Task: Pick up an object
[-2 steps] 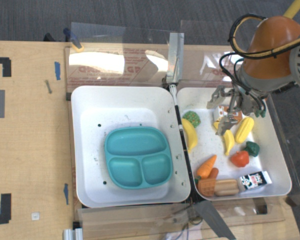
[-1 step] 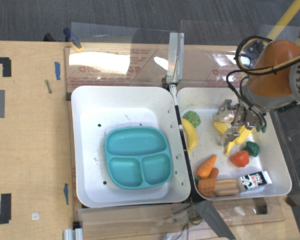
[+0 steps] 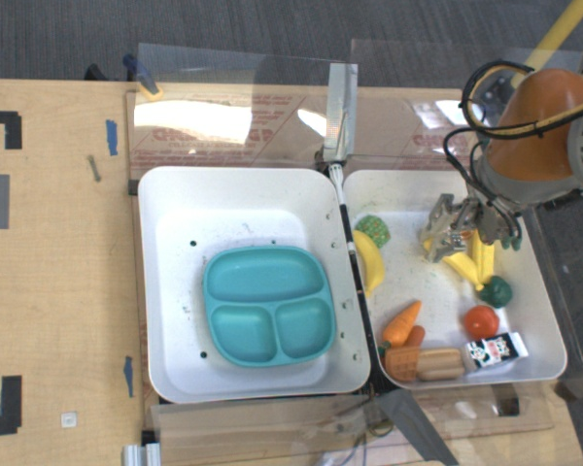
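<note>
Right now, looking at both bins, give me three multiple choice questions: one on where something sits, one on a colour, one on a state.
1. Where is the tray?
A. left bin
B. right bin
C. on the bench outside the bins

2. What colour is the tray?
A. red
B. teal
C. black

3. Where is the gripper?
A. over the tray
B. over the right bin, at the yellow item
C. over the bench, left of the bins

Answers:
1. A, the tray lies flat in the left bin.
2. B, its three compartments are all teal.
3. B, it hangs by the yellow item, above the tomato.
</note>
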Robot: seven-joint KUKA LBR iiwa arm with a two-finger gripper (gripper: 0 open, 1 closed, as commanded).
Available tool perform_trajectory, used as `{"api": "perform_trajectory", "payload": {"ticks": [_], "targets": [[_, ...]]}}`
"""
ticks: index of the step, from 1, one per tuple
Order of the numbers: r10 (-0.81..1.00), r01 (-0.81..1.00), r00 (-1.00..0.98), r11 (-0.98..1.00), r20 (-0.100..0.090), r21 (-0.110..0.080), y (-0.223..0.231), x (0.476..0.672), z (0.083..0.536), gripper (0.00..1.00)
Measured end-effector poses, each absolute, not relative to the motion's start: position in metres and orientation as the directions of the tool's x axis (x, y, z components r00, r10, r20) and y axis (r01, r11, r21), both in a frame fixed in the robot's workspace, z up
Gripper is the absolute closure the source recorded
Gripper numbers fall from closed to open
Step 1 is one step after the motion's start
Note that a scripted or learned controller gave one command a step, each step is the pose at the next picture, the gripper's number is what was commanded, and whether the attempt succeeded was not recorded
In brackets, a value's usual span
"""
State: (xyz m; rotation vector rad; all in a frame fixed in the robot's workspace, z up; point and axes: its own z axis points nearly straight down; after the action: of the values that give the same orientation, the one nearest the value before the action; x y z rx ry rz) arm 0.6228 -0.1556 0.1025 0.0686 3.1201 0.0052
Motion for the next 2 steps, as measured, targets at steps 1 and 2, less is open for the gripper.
{"api": "perform_trajectory", "payload": {"ticks": [1, 2], "targets": [[0.044, 0.044, -0.999, 0.999, -0.018, 0.005, -0.155, 0.622, 0.101, 0.00], [0.044, 0.044, -0.999, 0.999, -0.029, 0.004, -0.155, 0.625, 0.114, 1.00]]}}
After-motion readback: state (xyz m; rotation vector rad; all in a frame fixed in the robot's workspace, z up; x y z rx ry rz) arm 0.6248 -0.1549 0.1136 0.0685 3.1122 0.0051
